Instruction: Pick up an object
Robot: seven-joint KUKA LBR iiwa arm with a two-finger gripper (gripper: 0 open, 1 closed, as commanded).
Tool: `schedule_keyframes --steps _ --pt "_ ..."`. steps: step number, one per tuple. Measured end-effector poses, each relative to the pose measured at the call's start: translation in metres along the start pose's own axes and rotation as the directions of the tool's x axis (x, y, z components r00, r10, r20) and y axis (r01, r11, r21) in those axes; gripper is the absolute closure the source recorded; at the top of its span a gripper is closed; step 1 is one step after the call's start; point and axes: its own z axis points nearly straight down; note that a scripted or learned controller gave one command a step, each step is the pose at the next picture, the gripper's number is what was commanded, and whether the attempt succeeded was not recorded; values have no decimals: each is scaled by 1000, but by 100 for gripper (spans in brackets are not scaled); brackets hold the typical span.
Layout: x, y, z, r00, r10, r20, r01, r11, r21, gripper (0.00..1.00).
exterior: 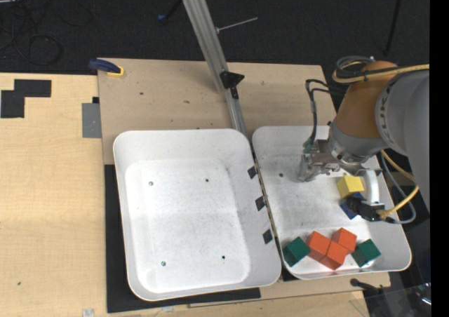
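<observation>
Two white bins sit on the bench; we see the gripper over the right bin, jaw state indeterminable, blocks along its near edge

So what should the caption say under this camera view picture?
Robot arm's pincer hangs over the right bin, with colored blocks at its near edge.

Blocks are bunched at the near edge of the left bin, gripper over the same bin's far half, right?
Wrong bin. The camera view shows the orange blocks and green blocks in the right bin, with the gripper over its far half.
</observation>
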Motion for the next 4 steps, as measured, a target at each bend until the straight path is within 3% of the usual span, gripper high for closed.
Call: schedule_keyframes --steps 2,3,4 --pt "-13 7 -96 1000 -10 2 10 1000 -7 100" --pt "-14 7 -117 1000 -9 2 9 1000 -5 100" --pt "37 5 -127 1000 -13 -1 13 1000 -1 100"
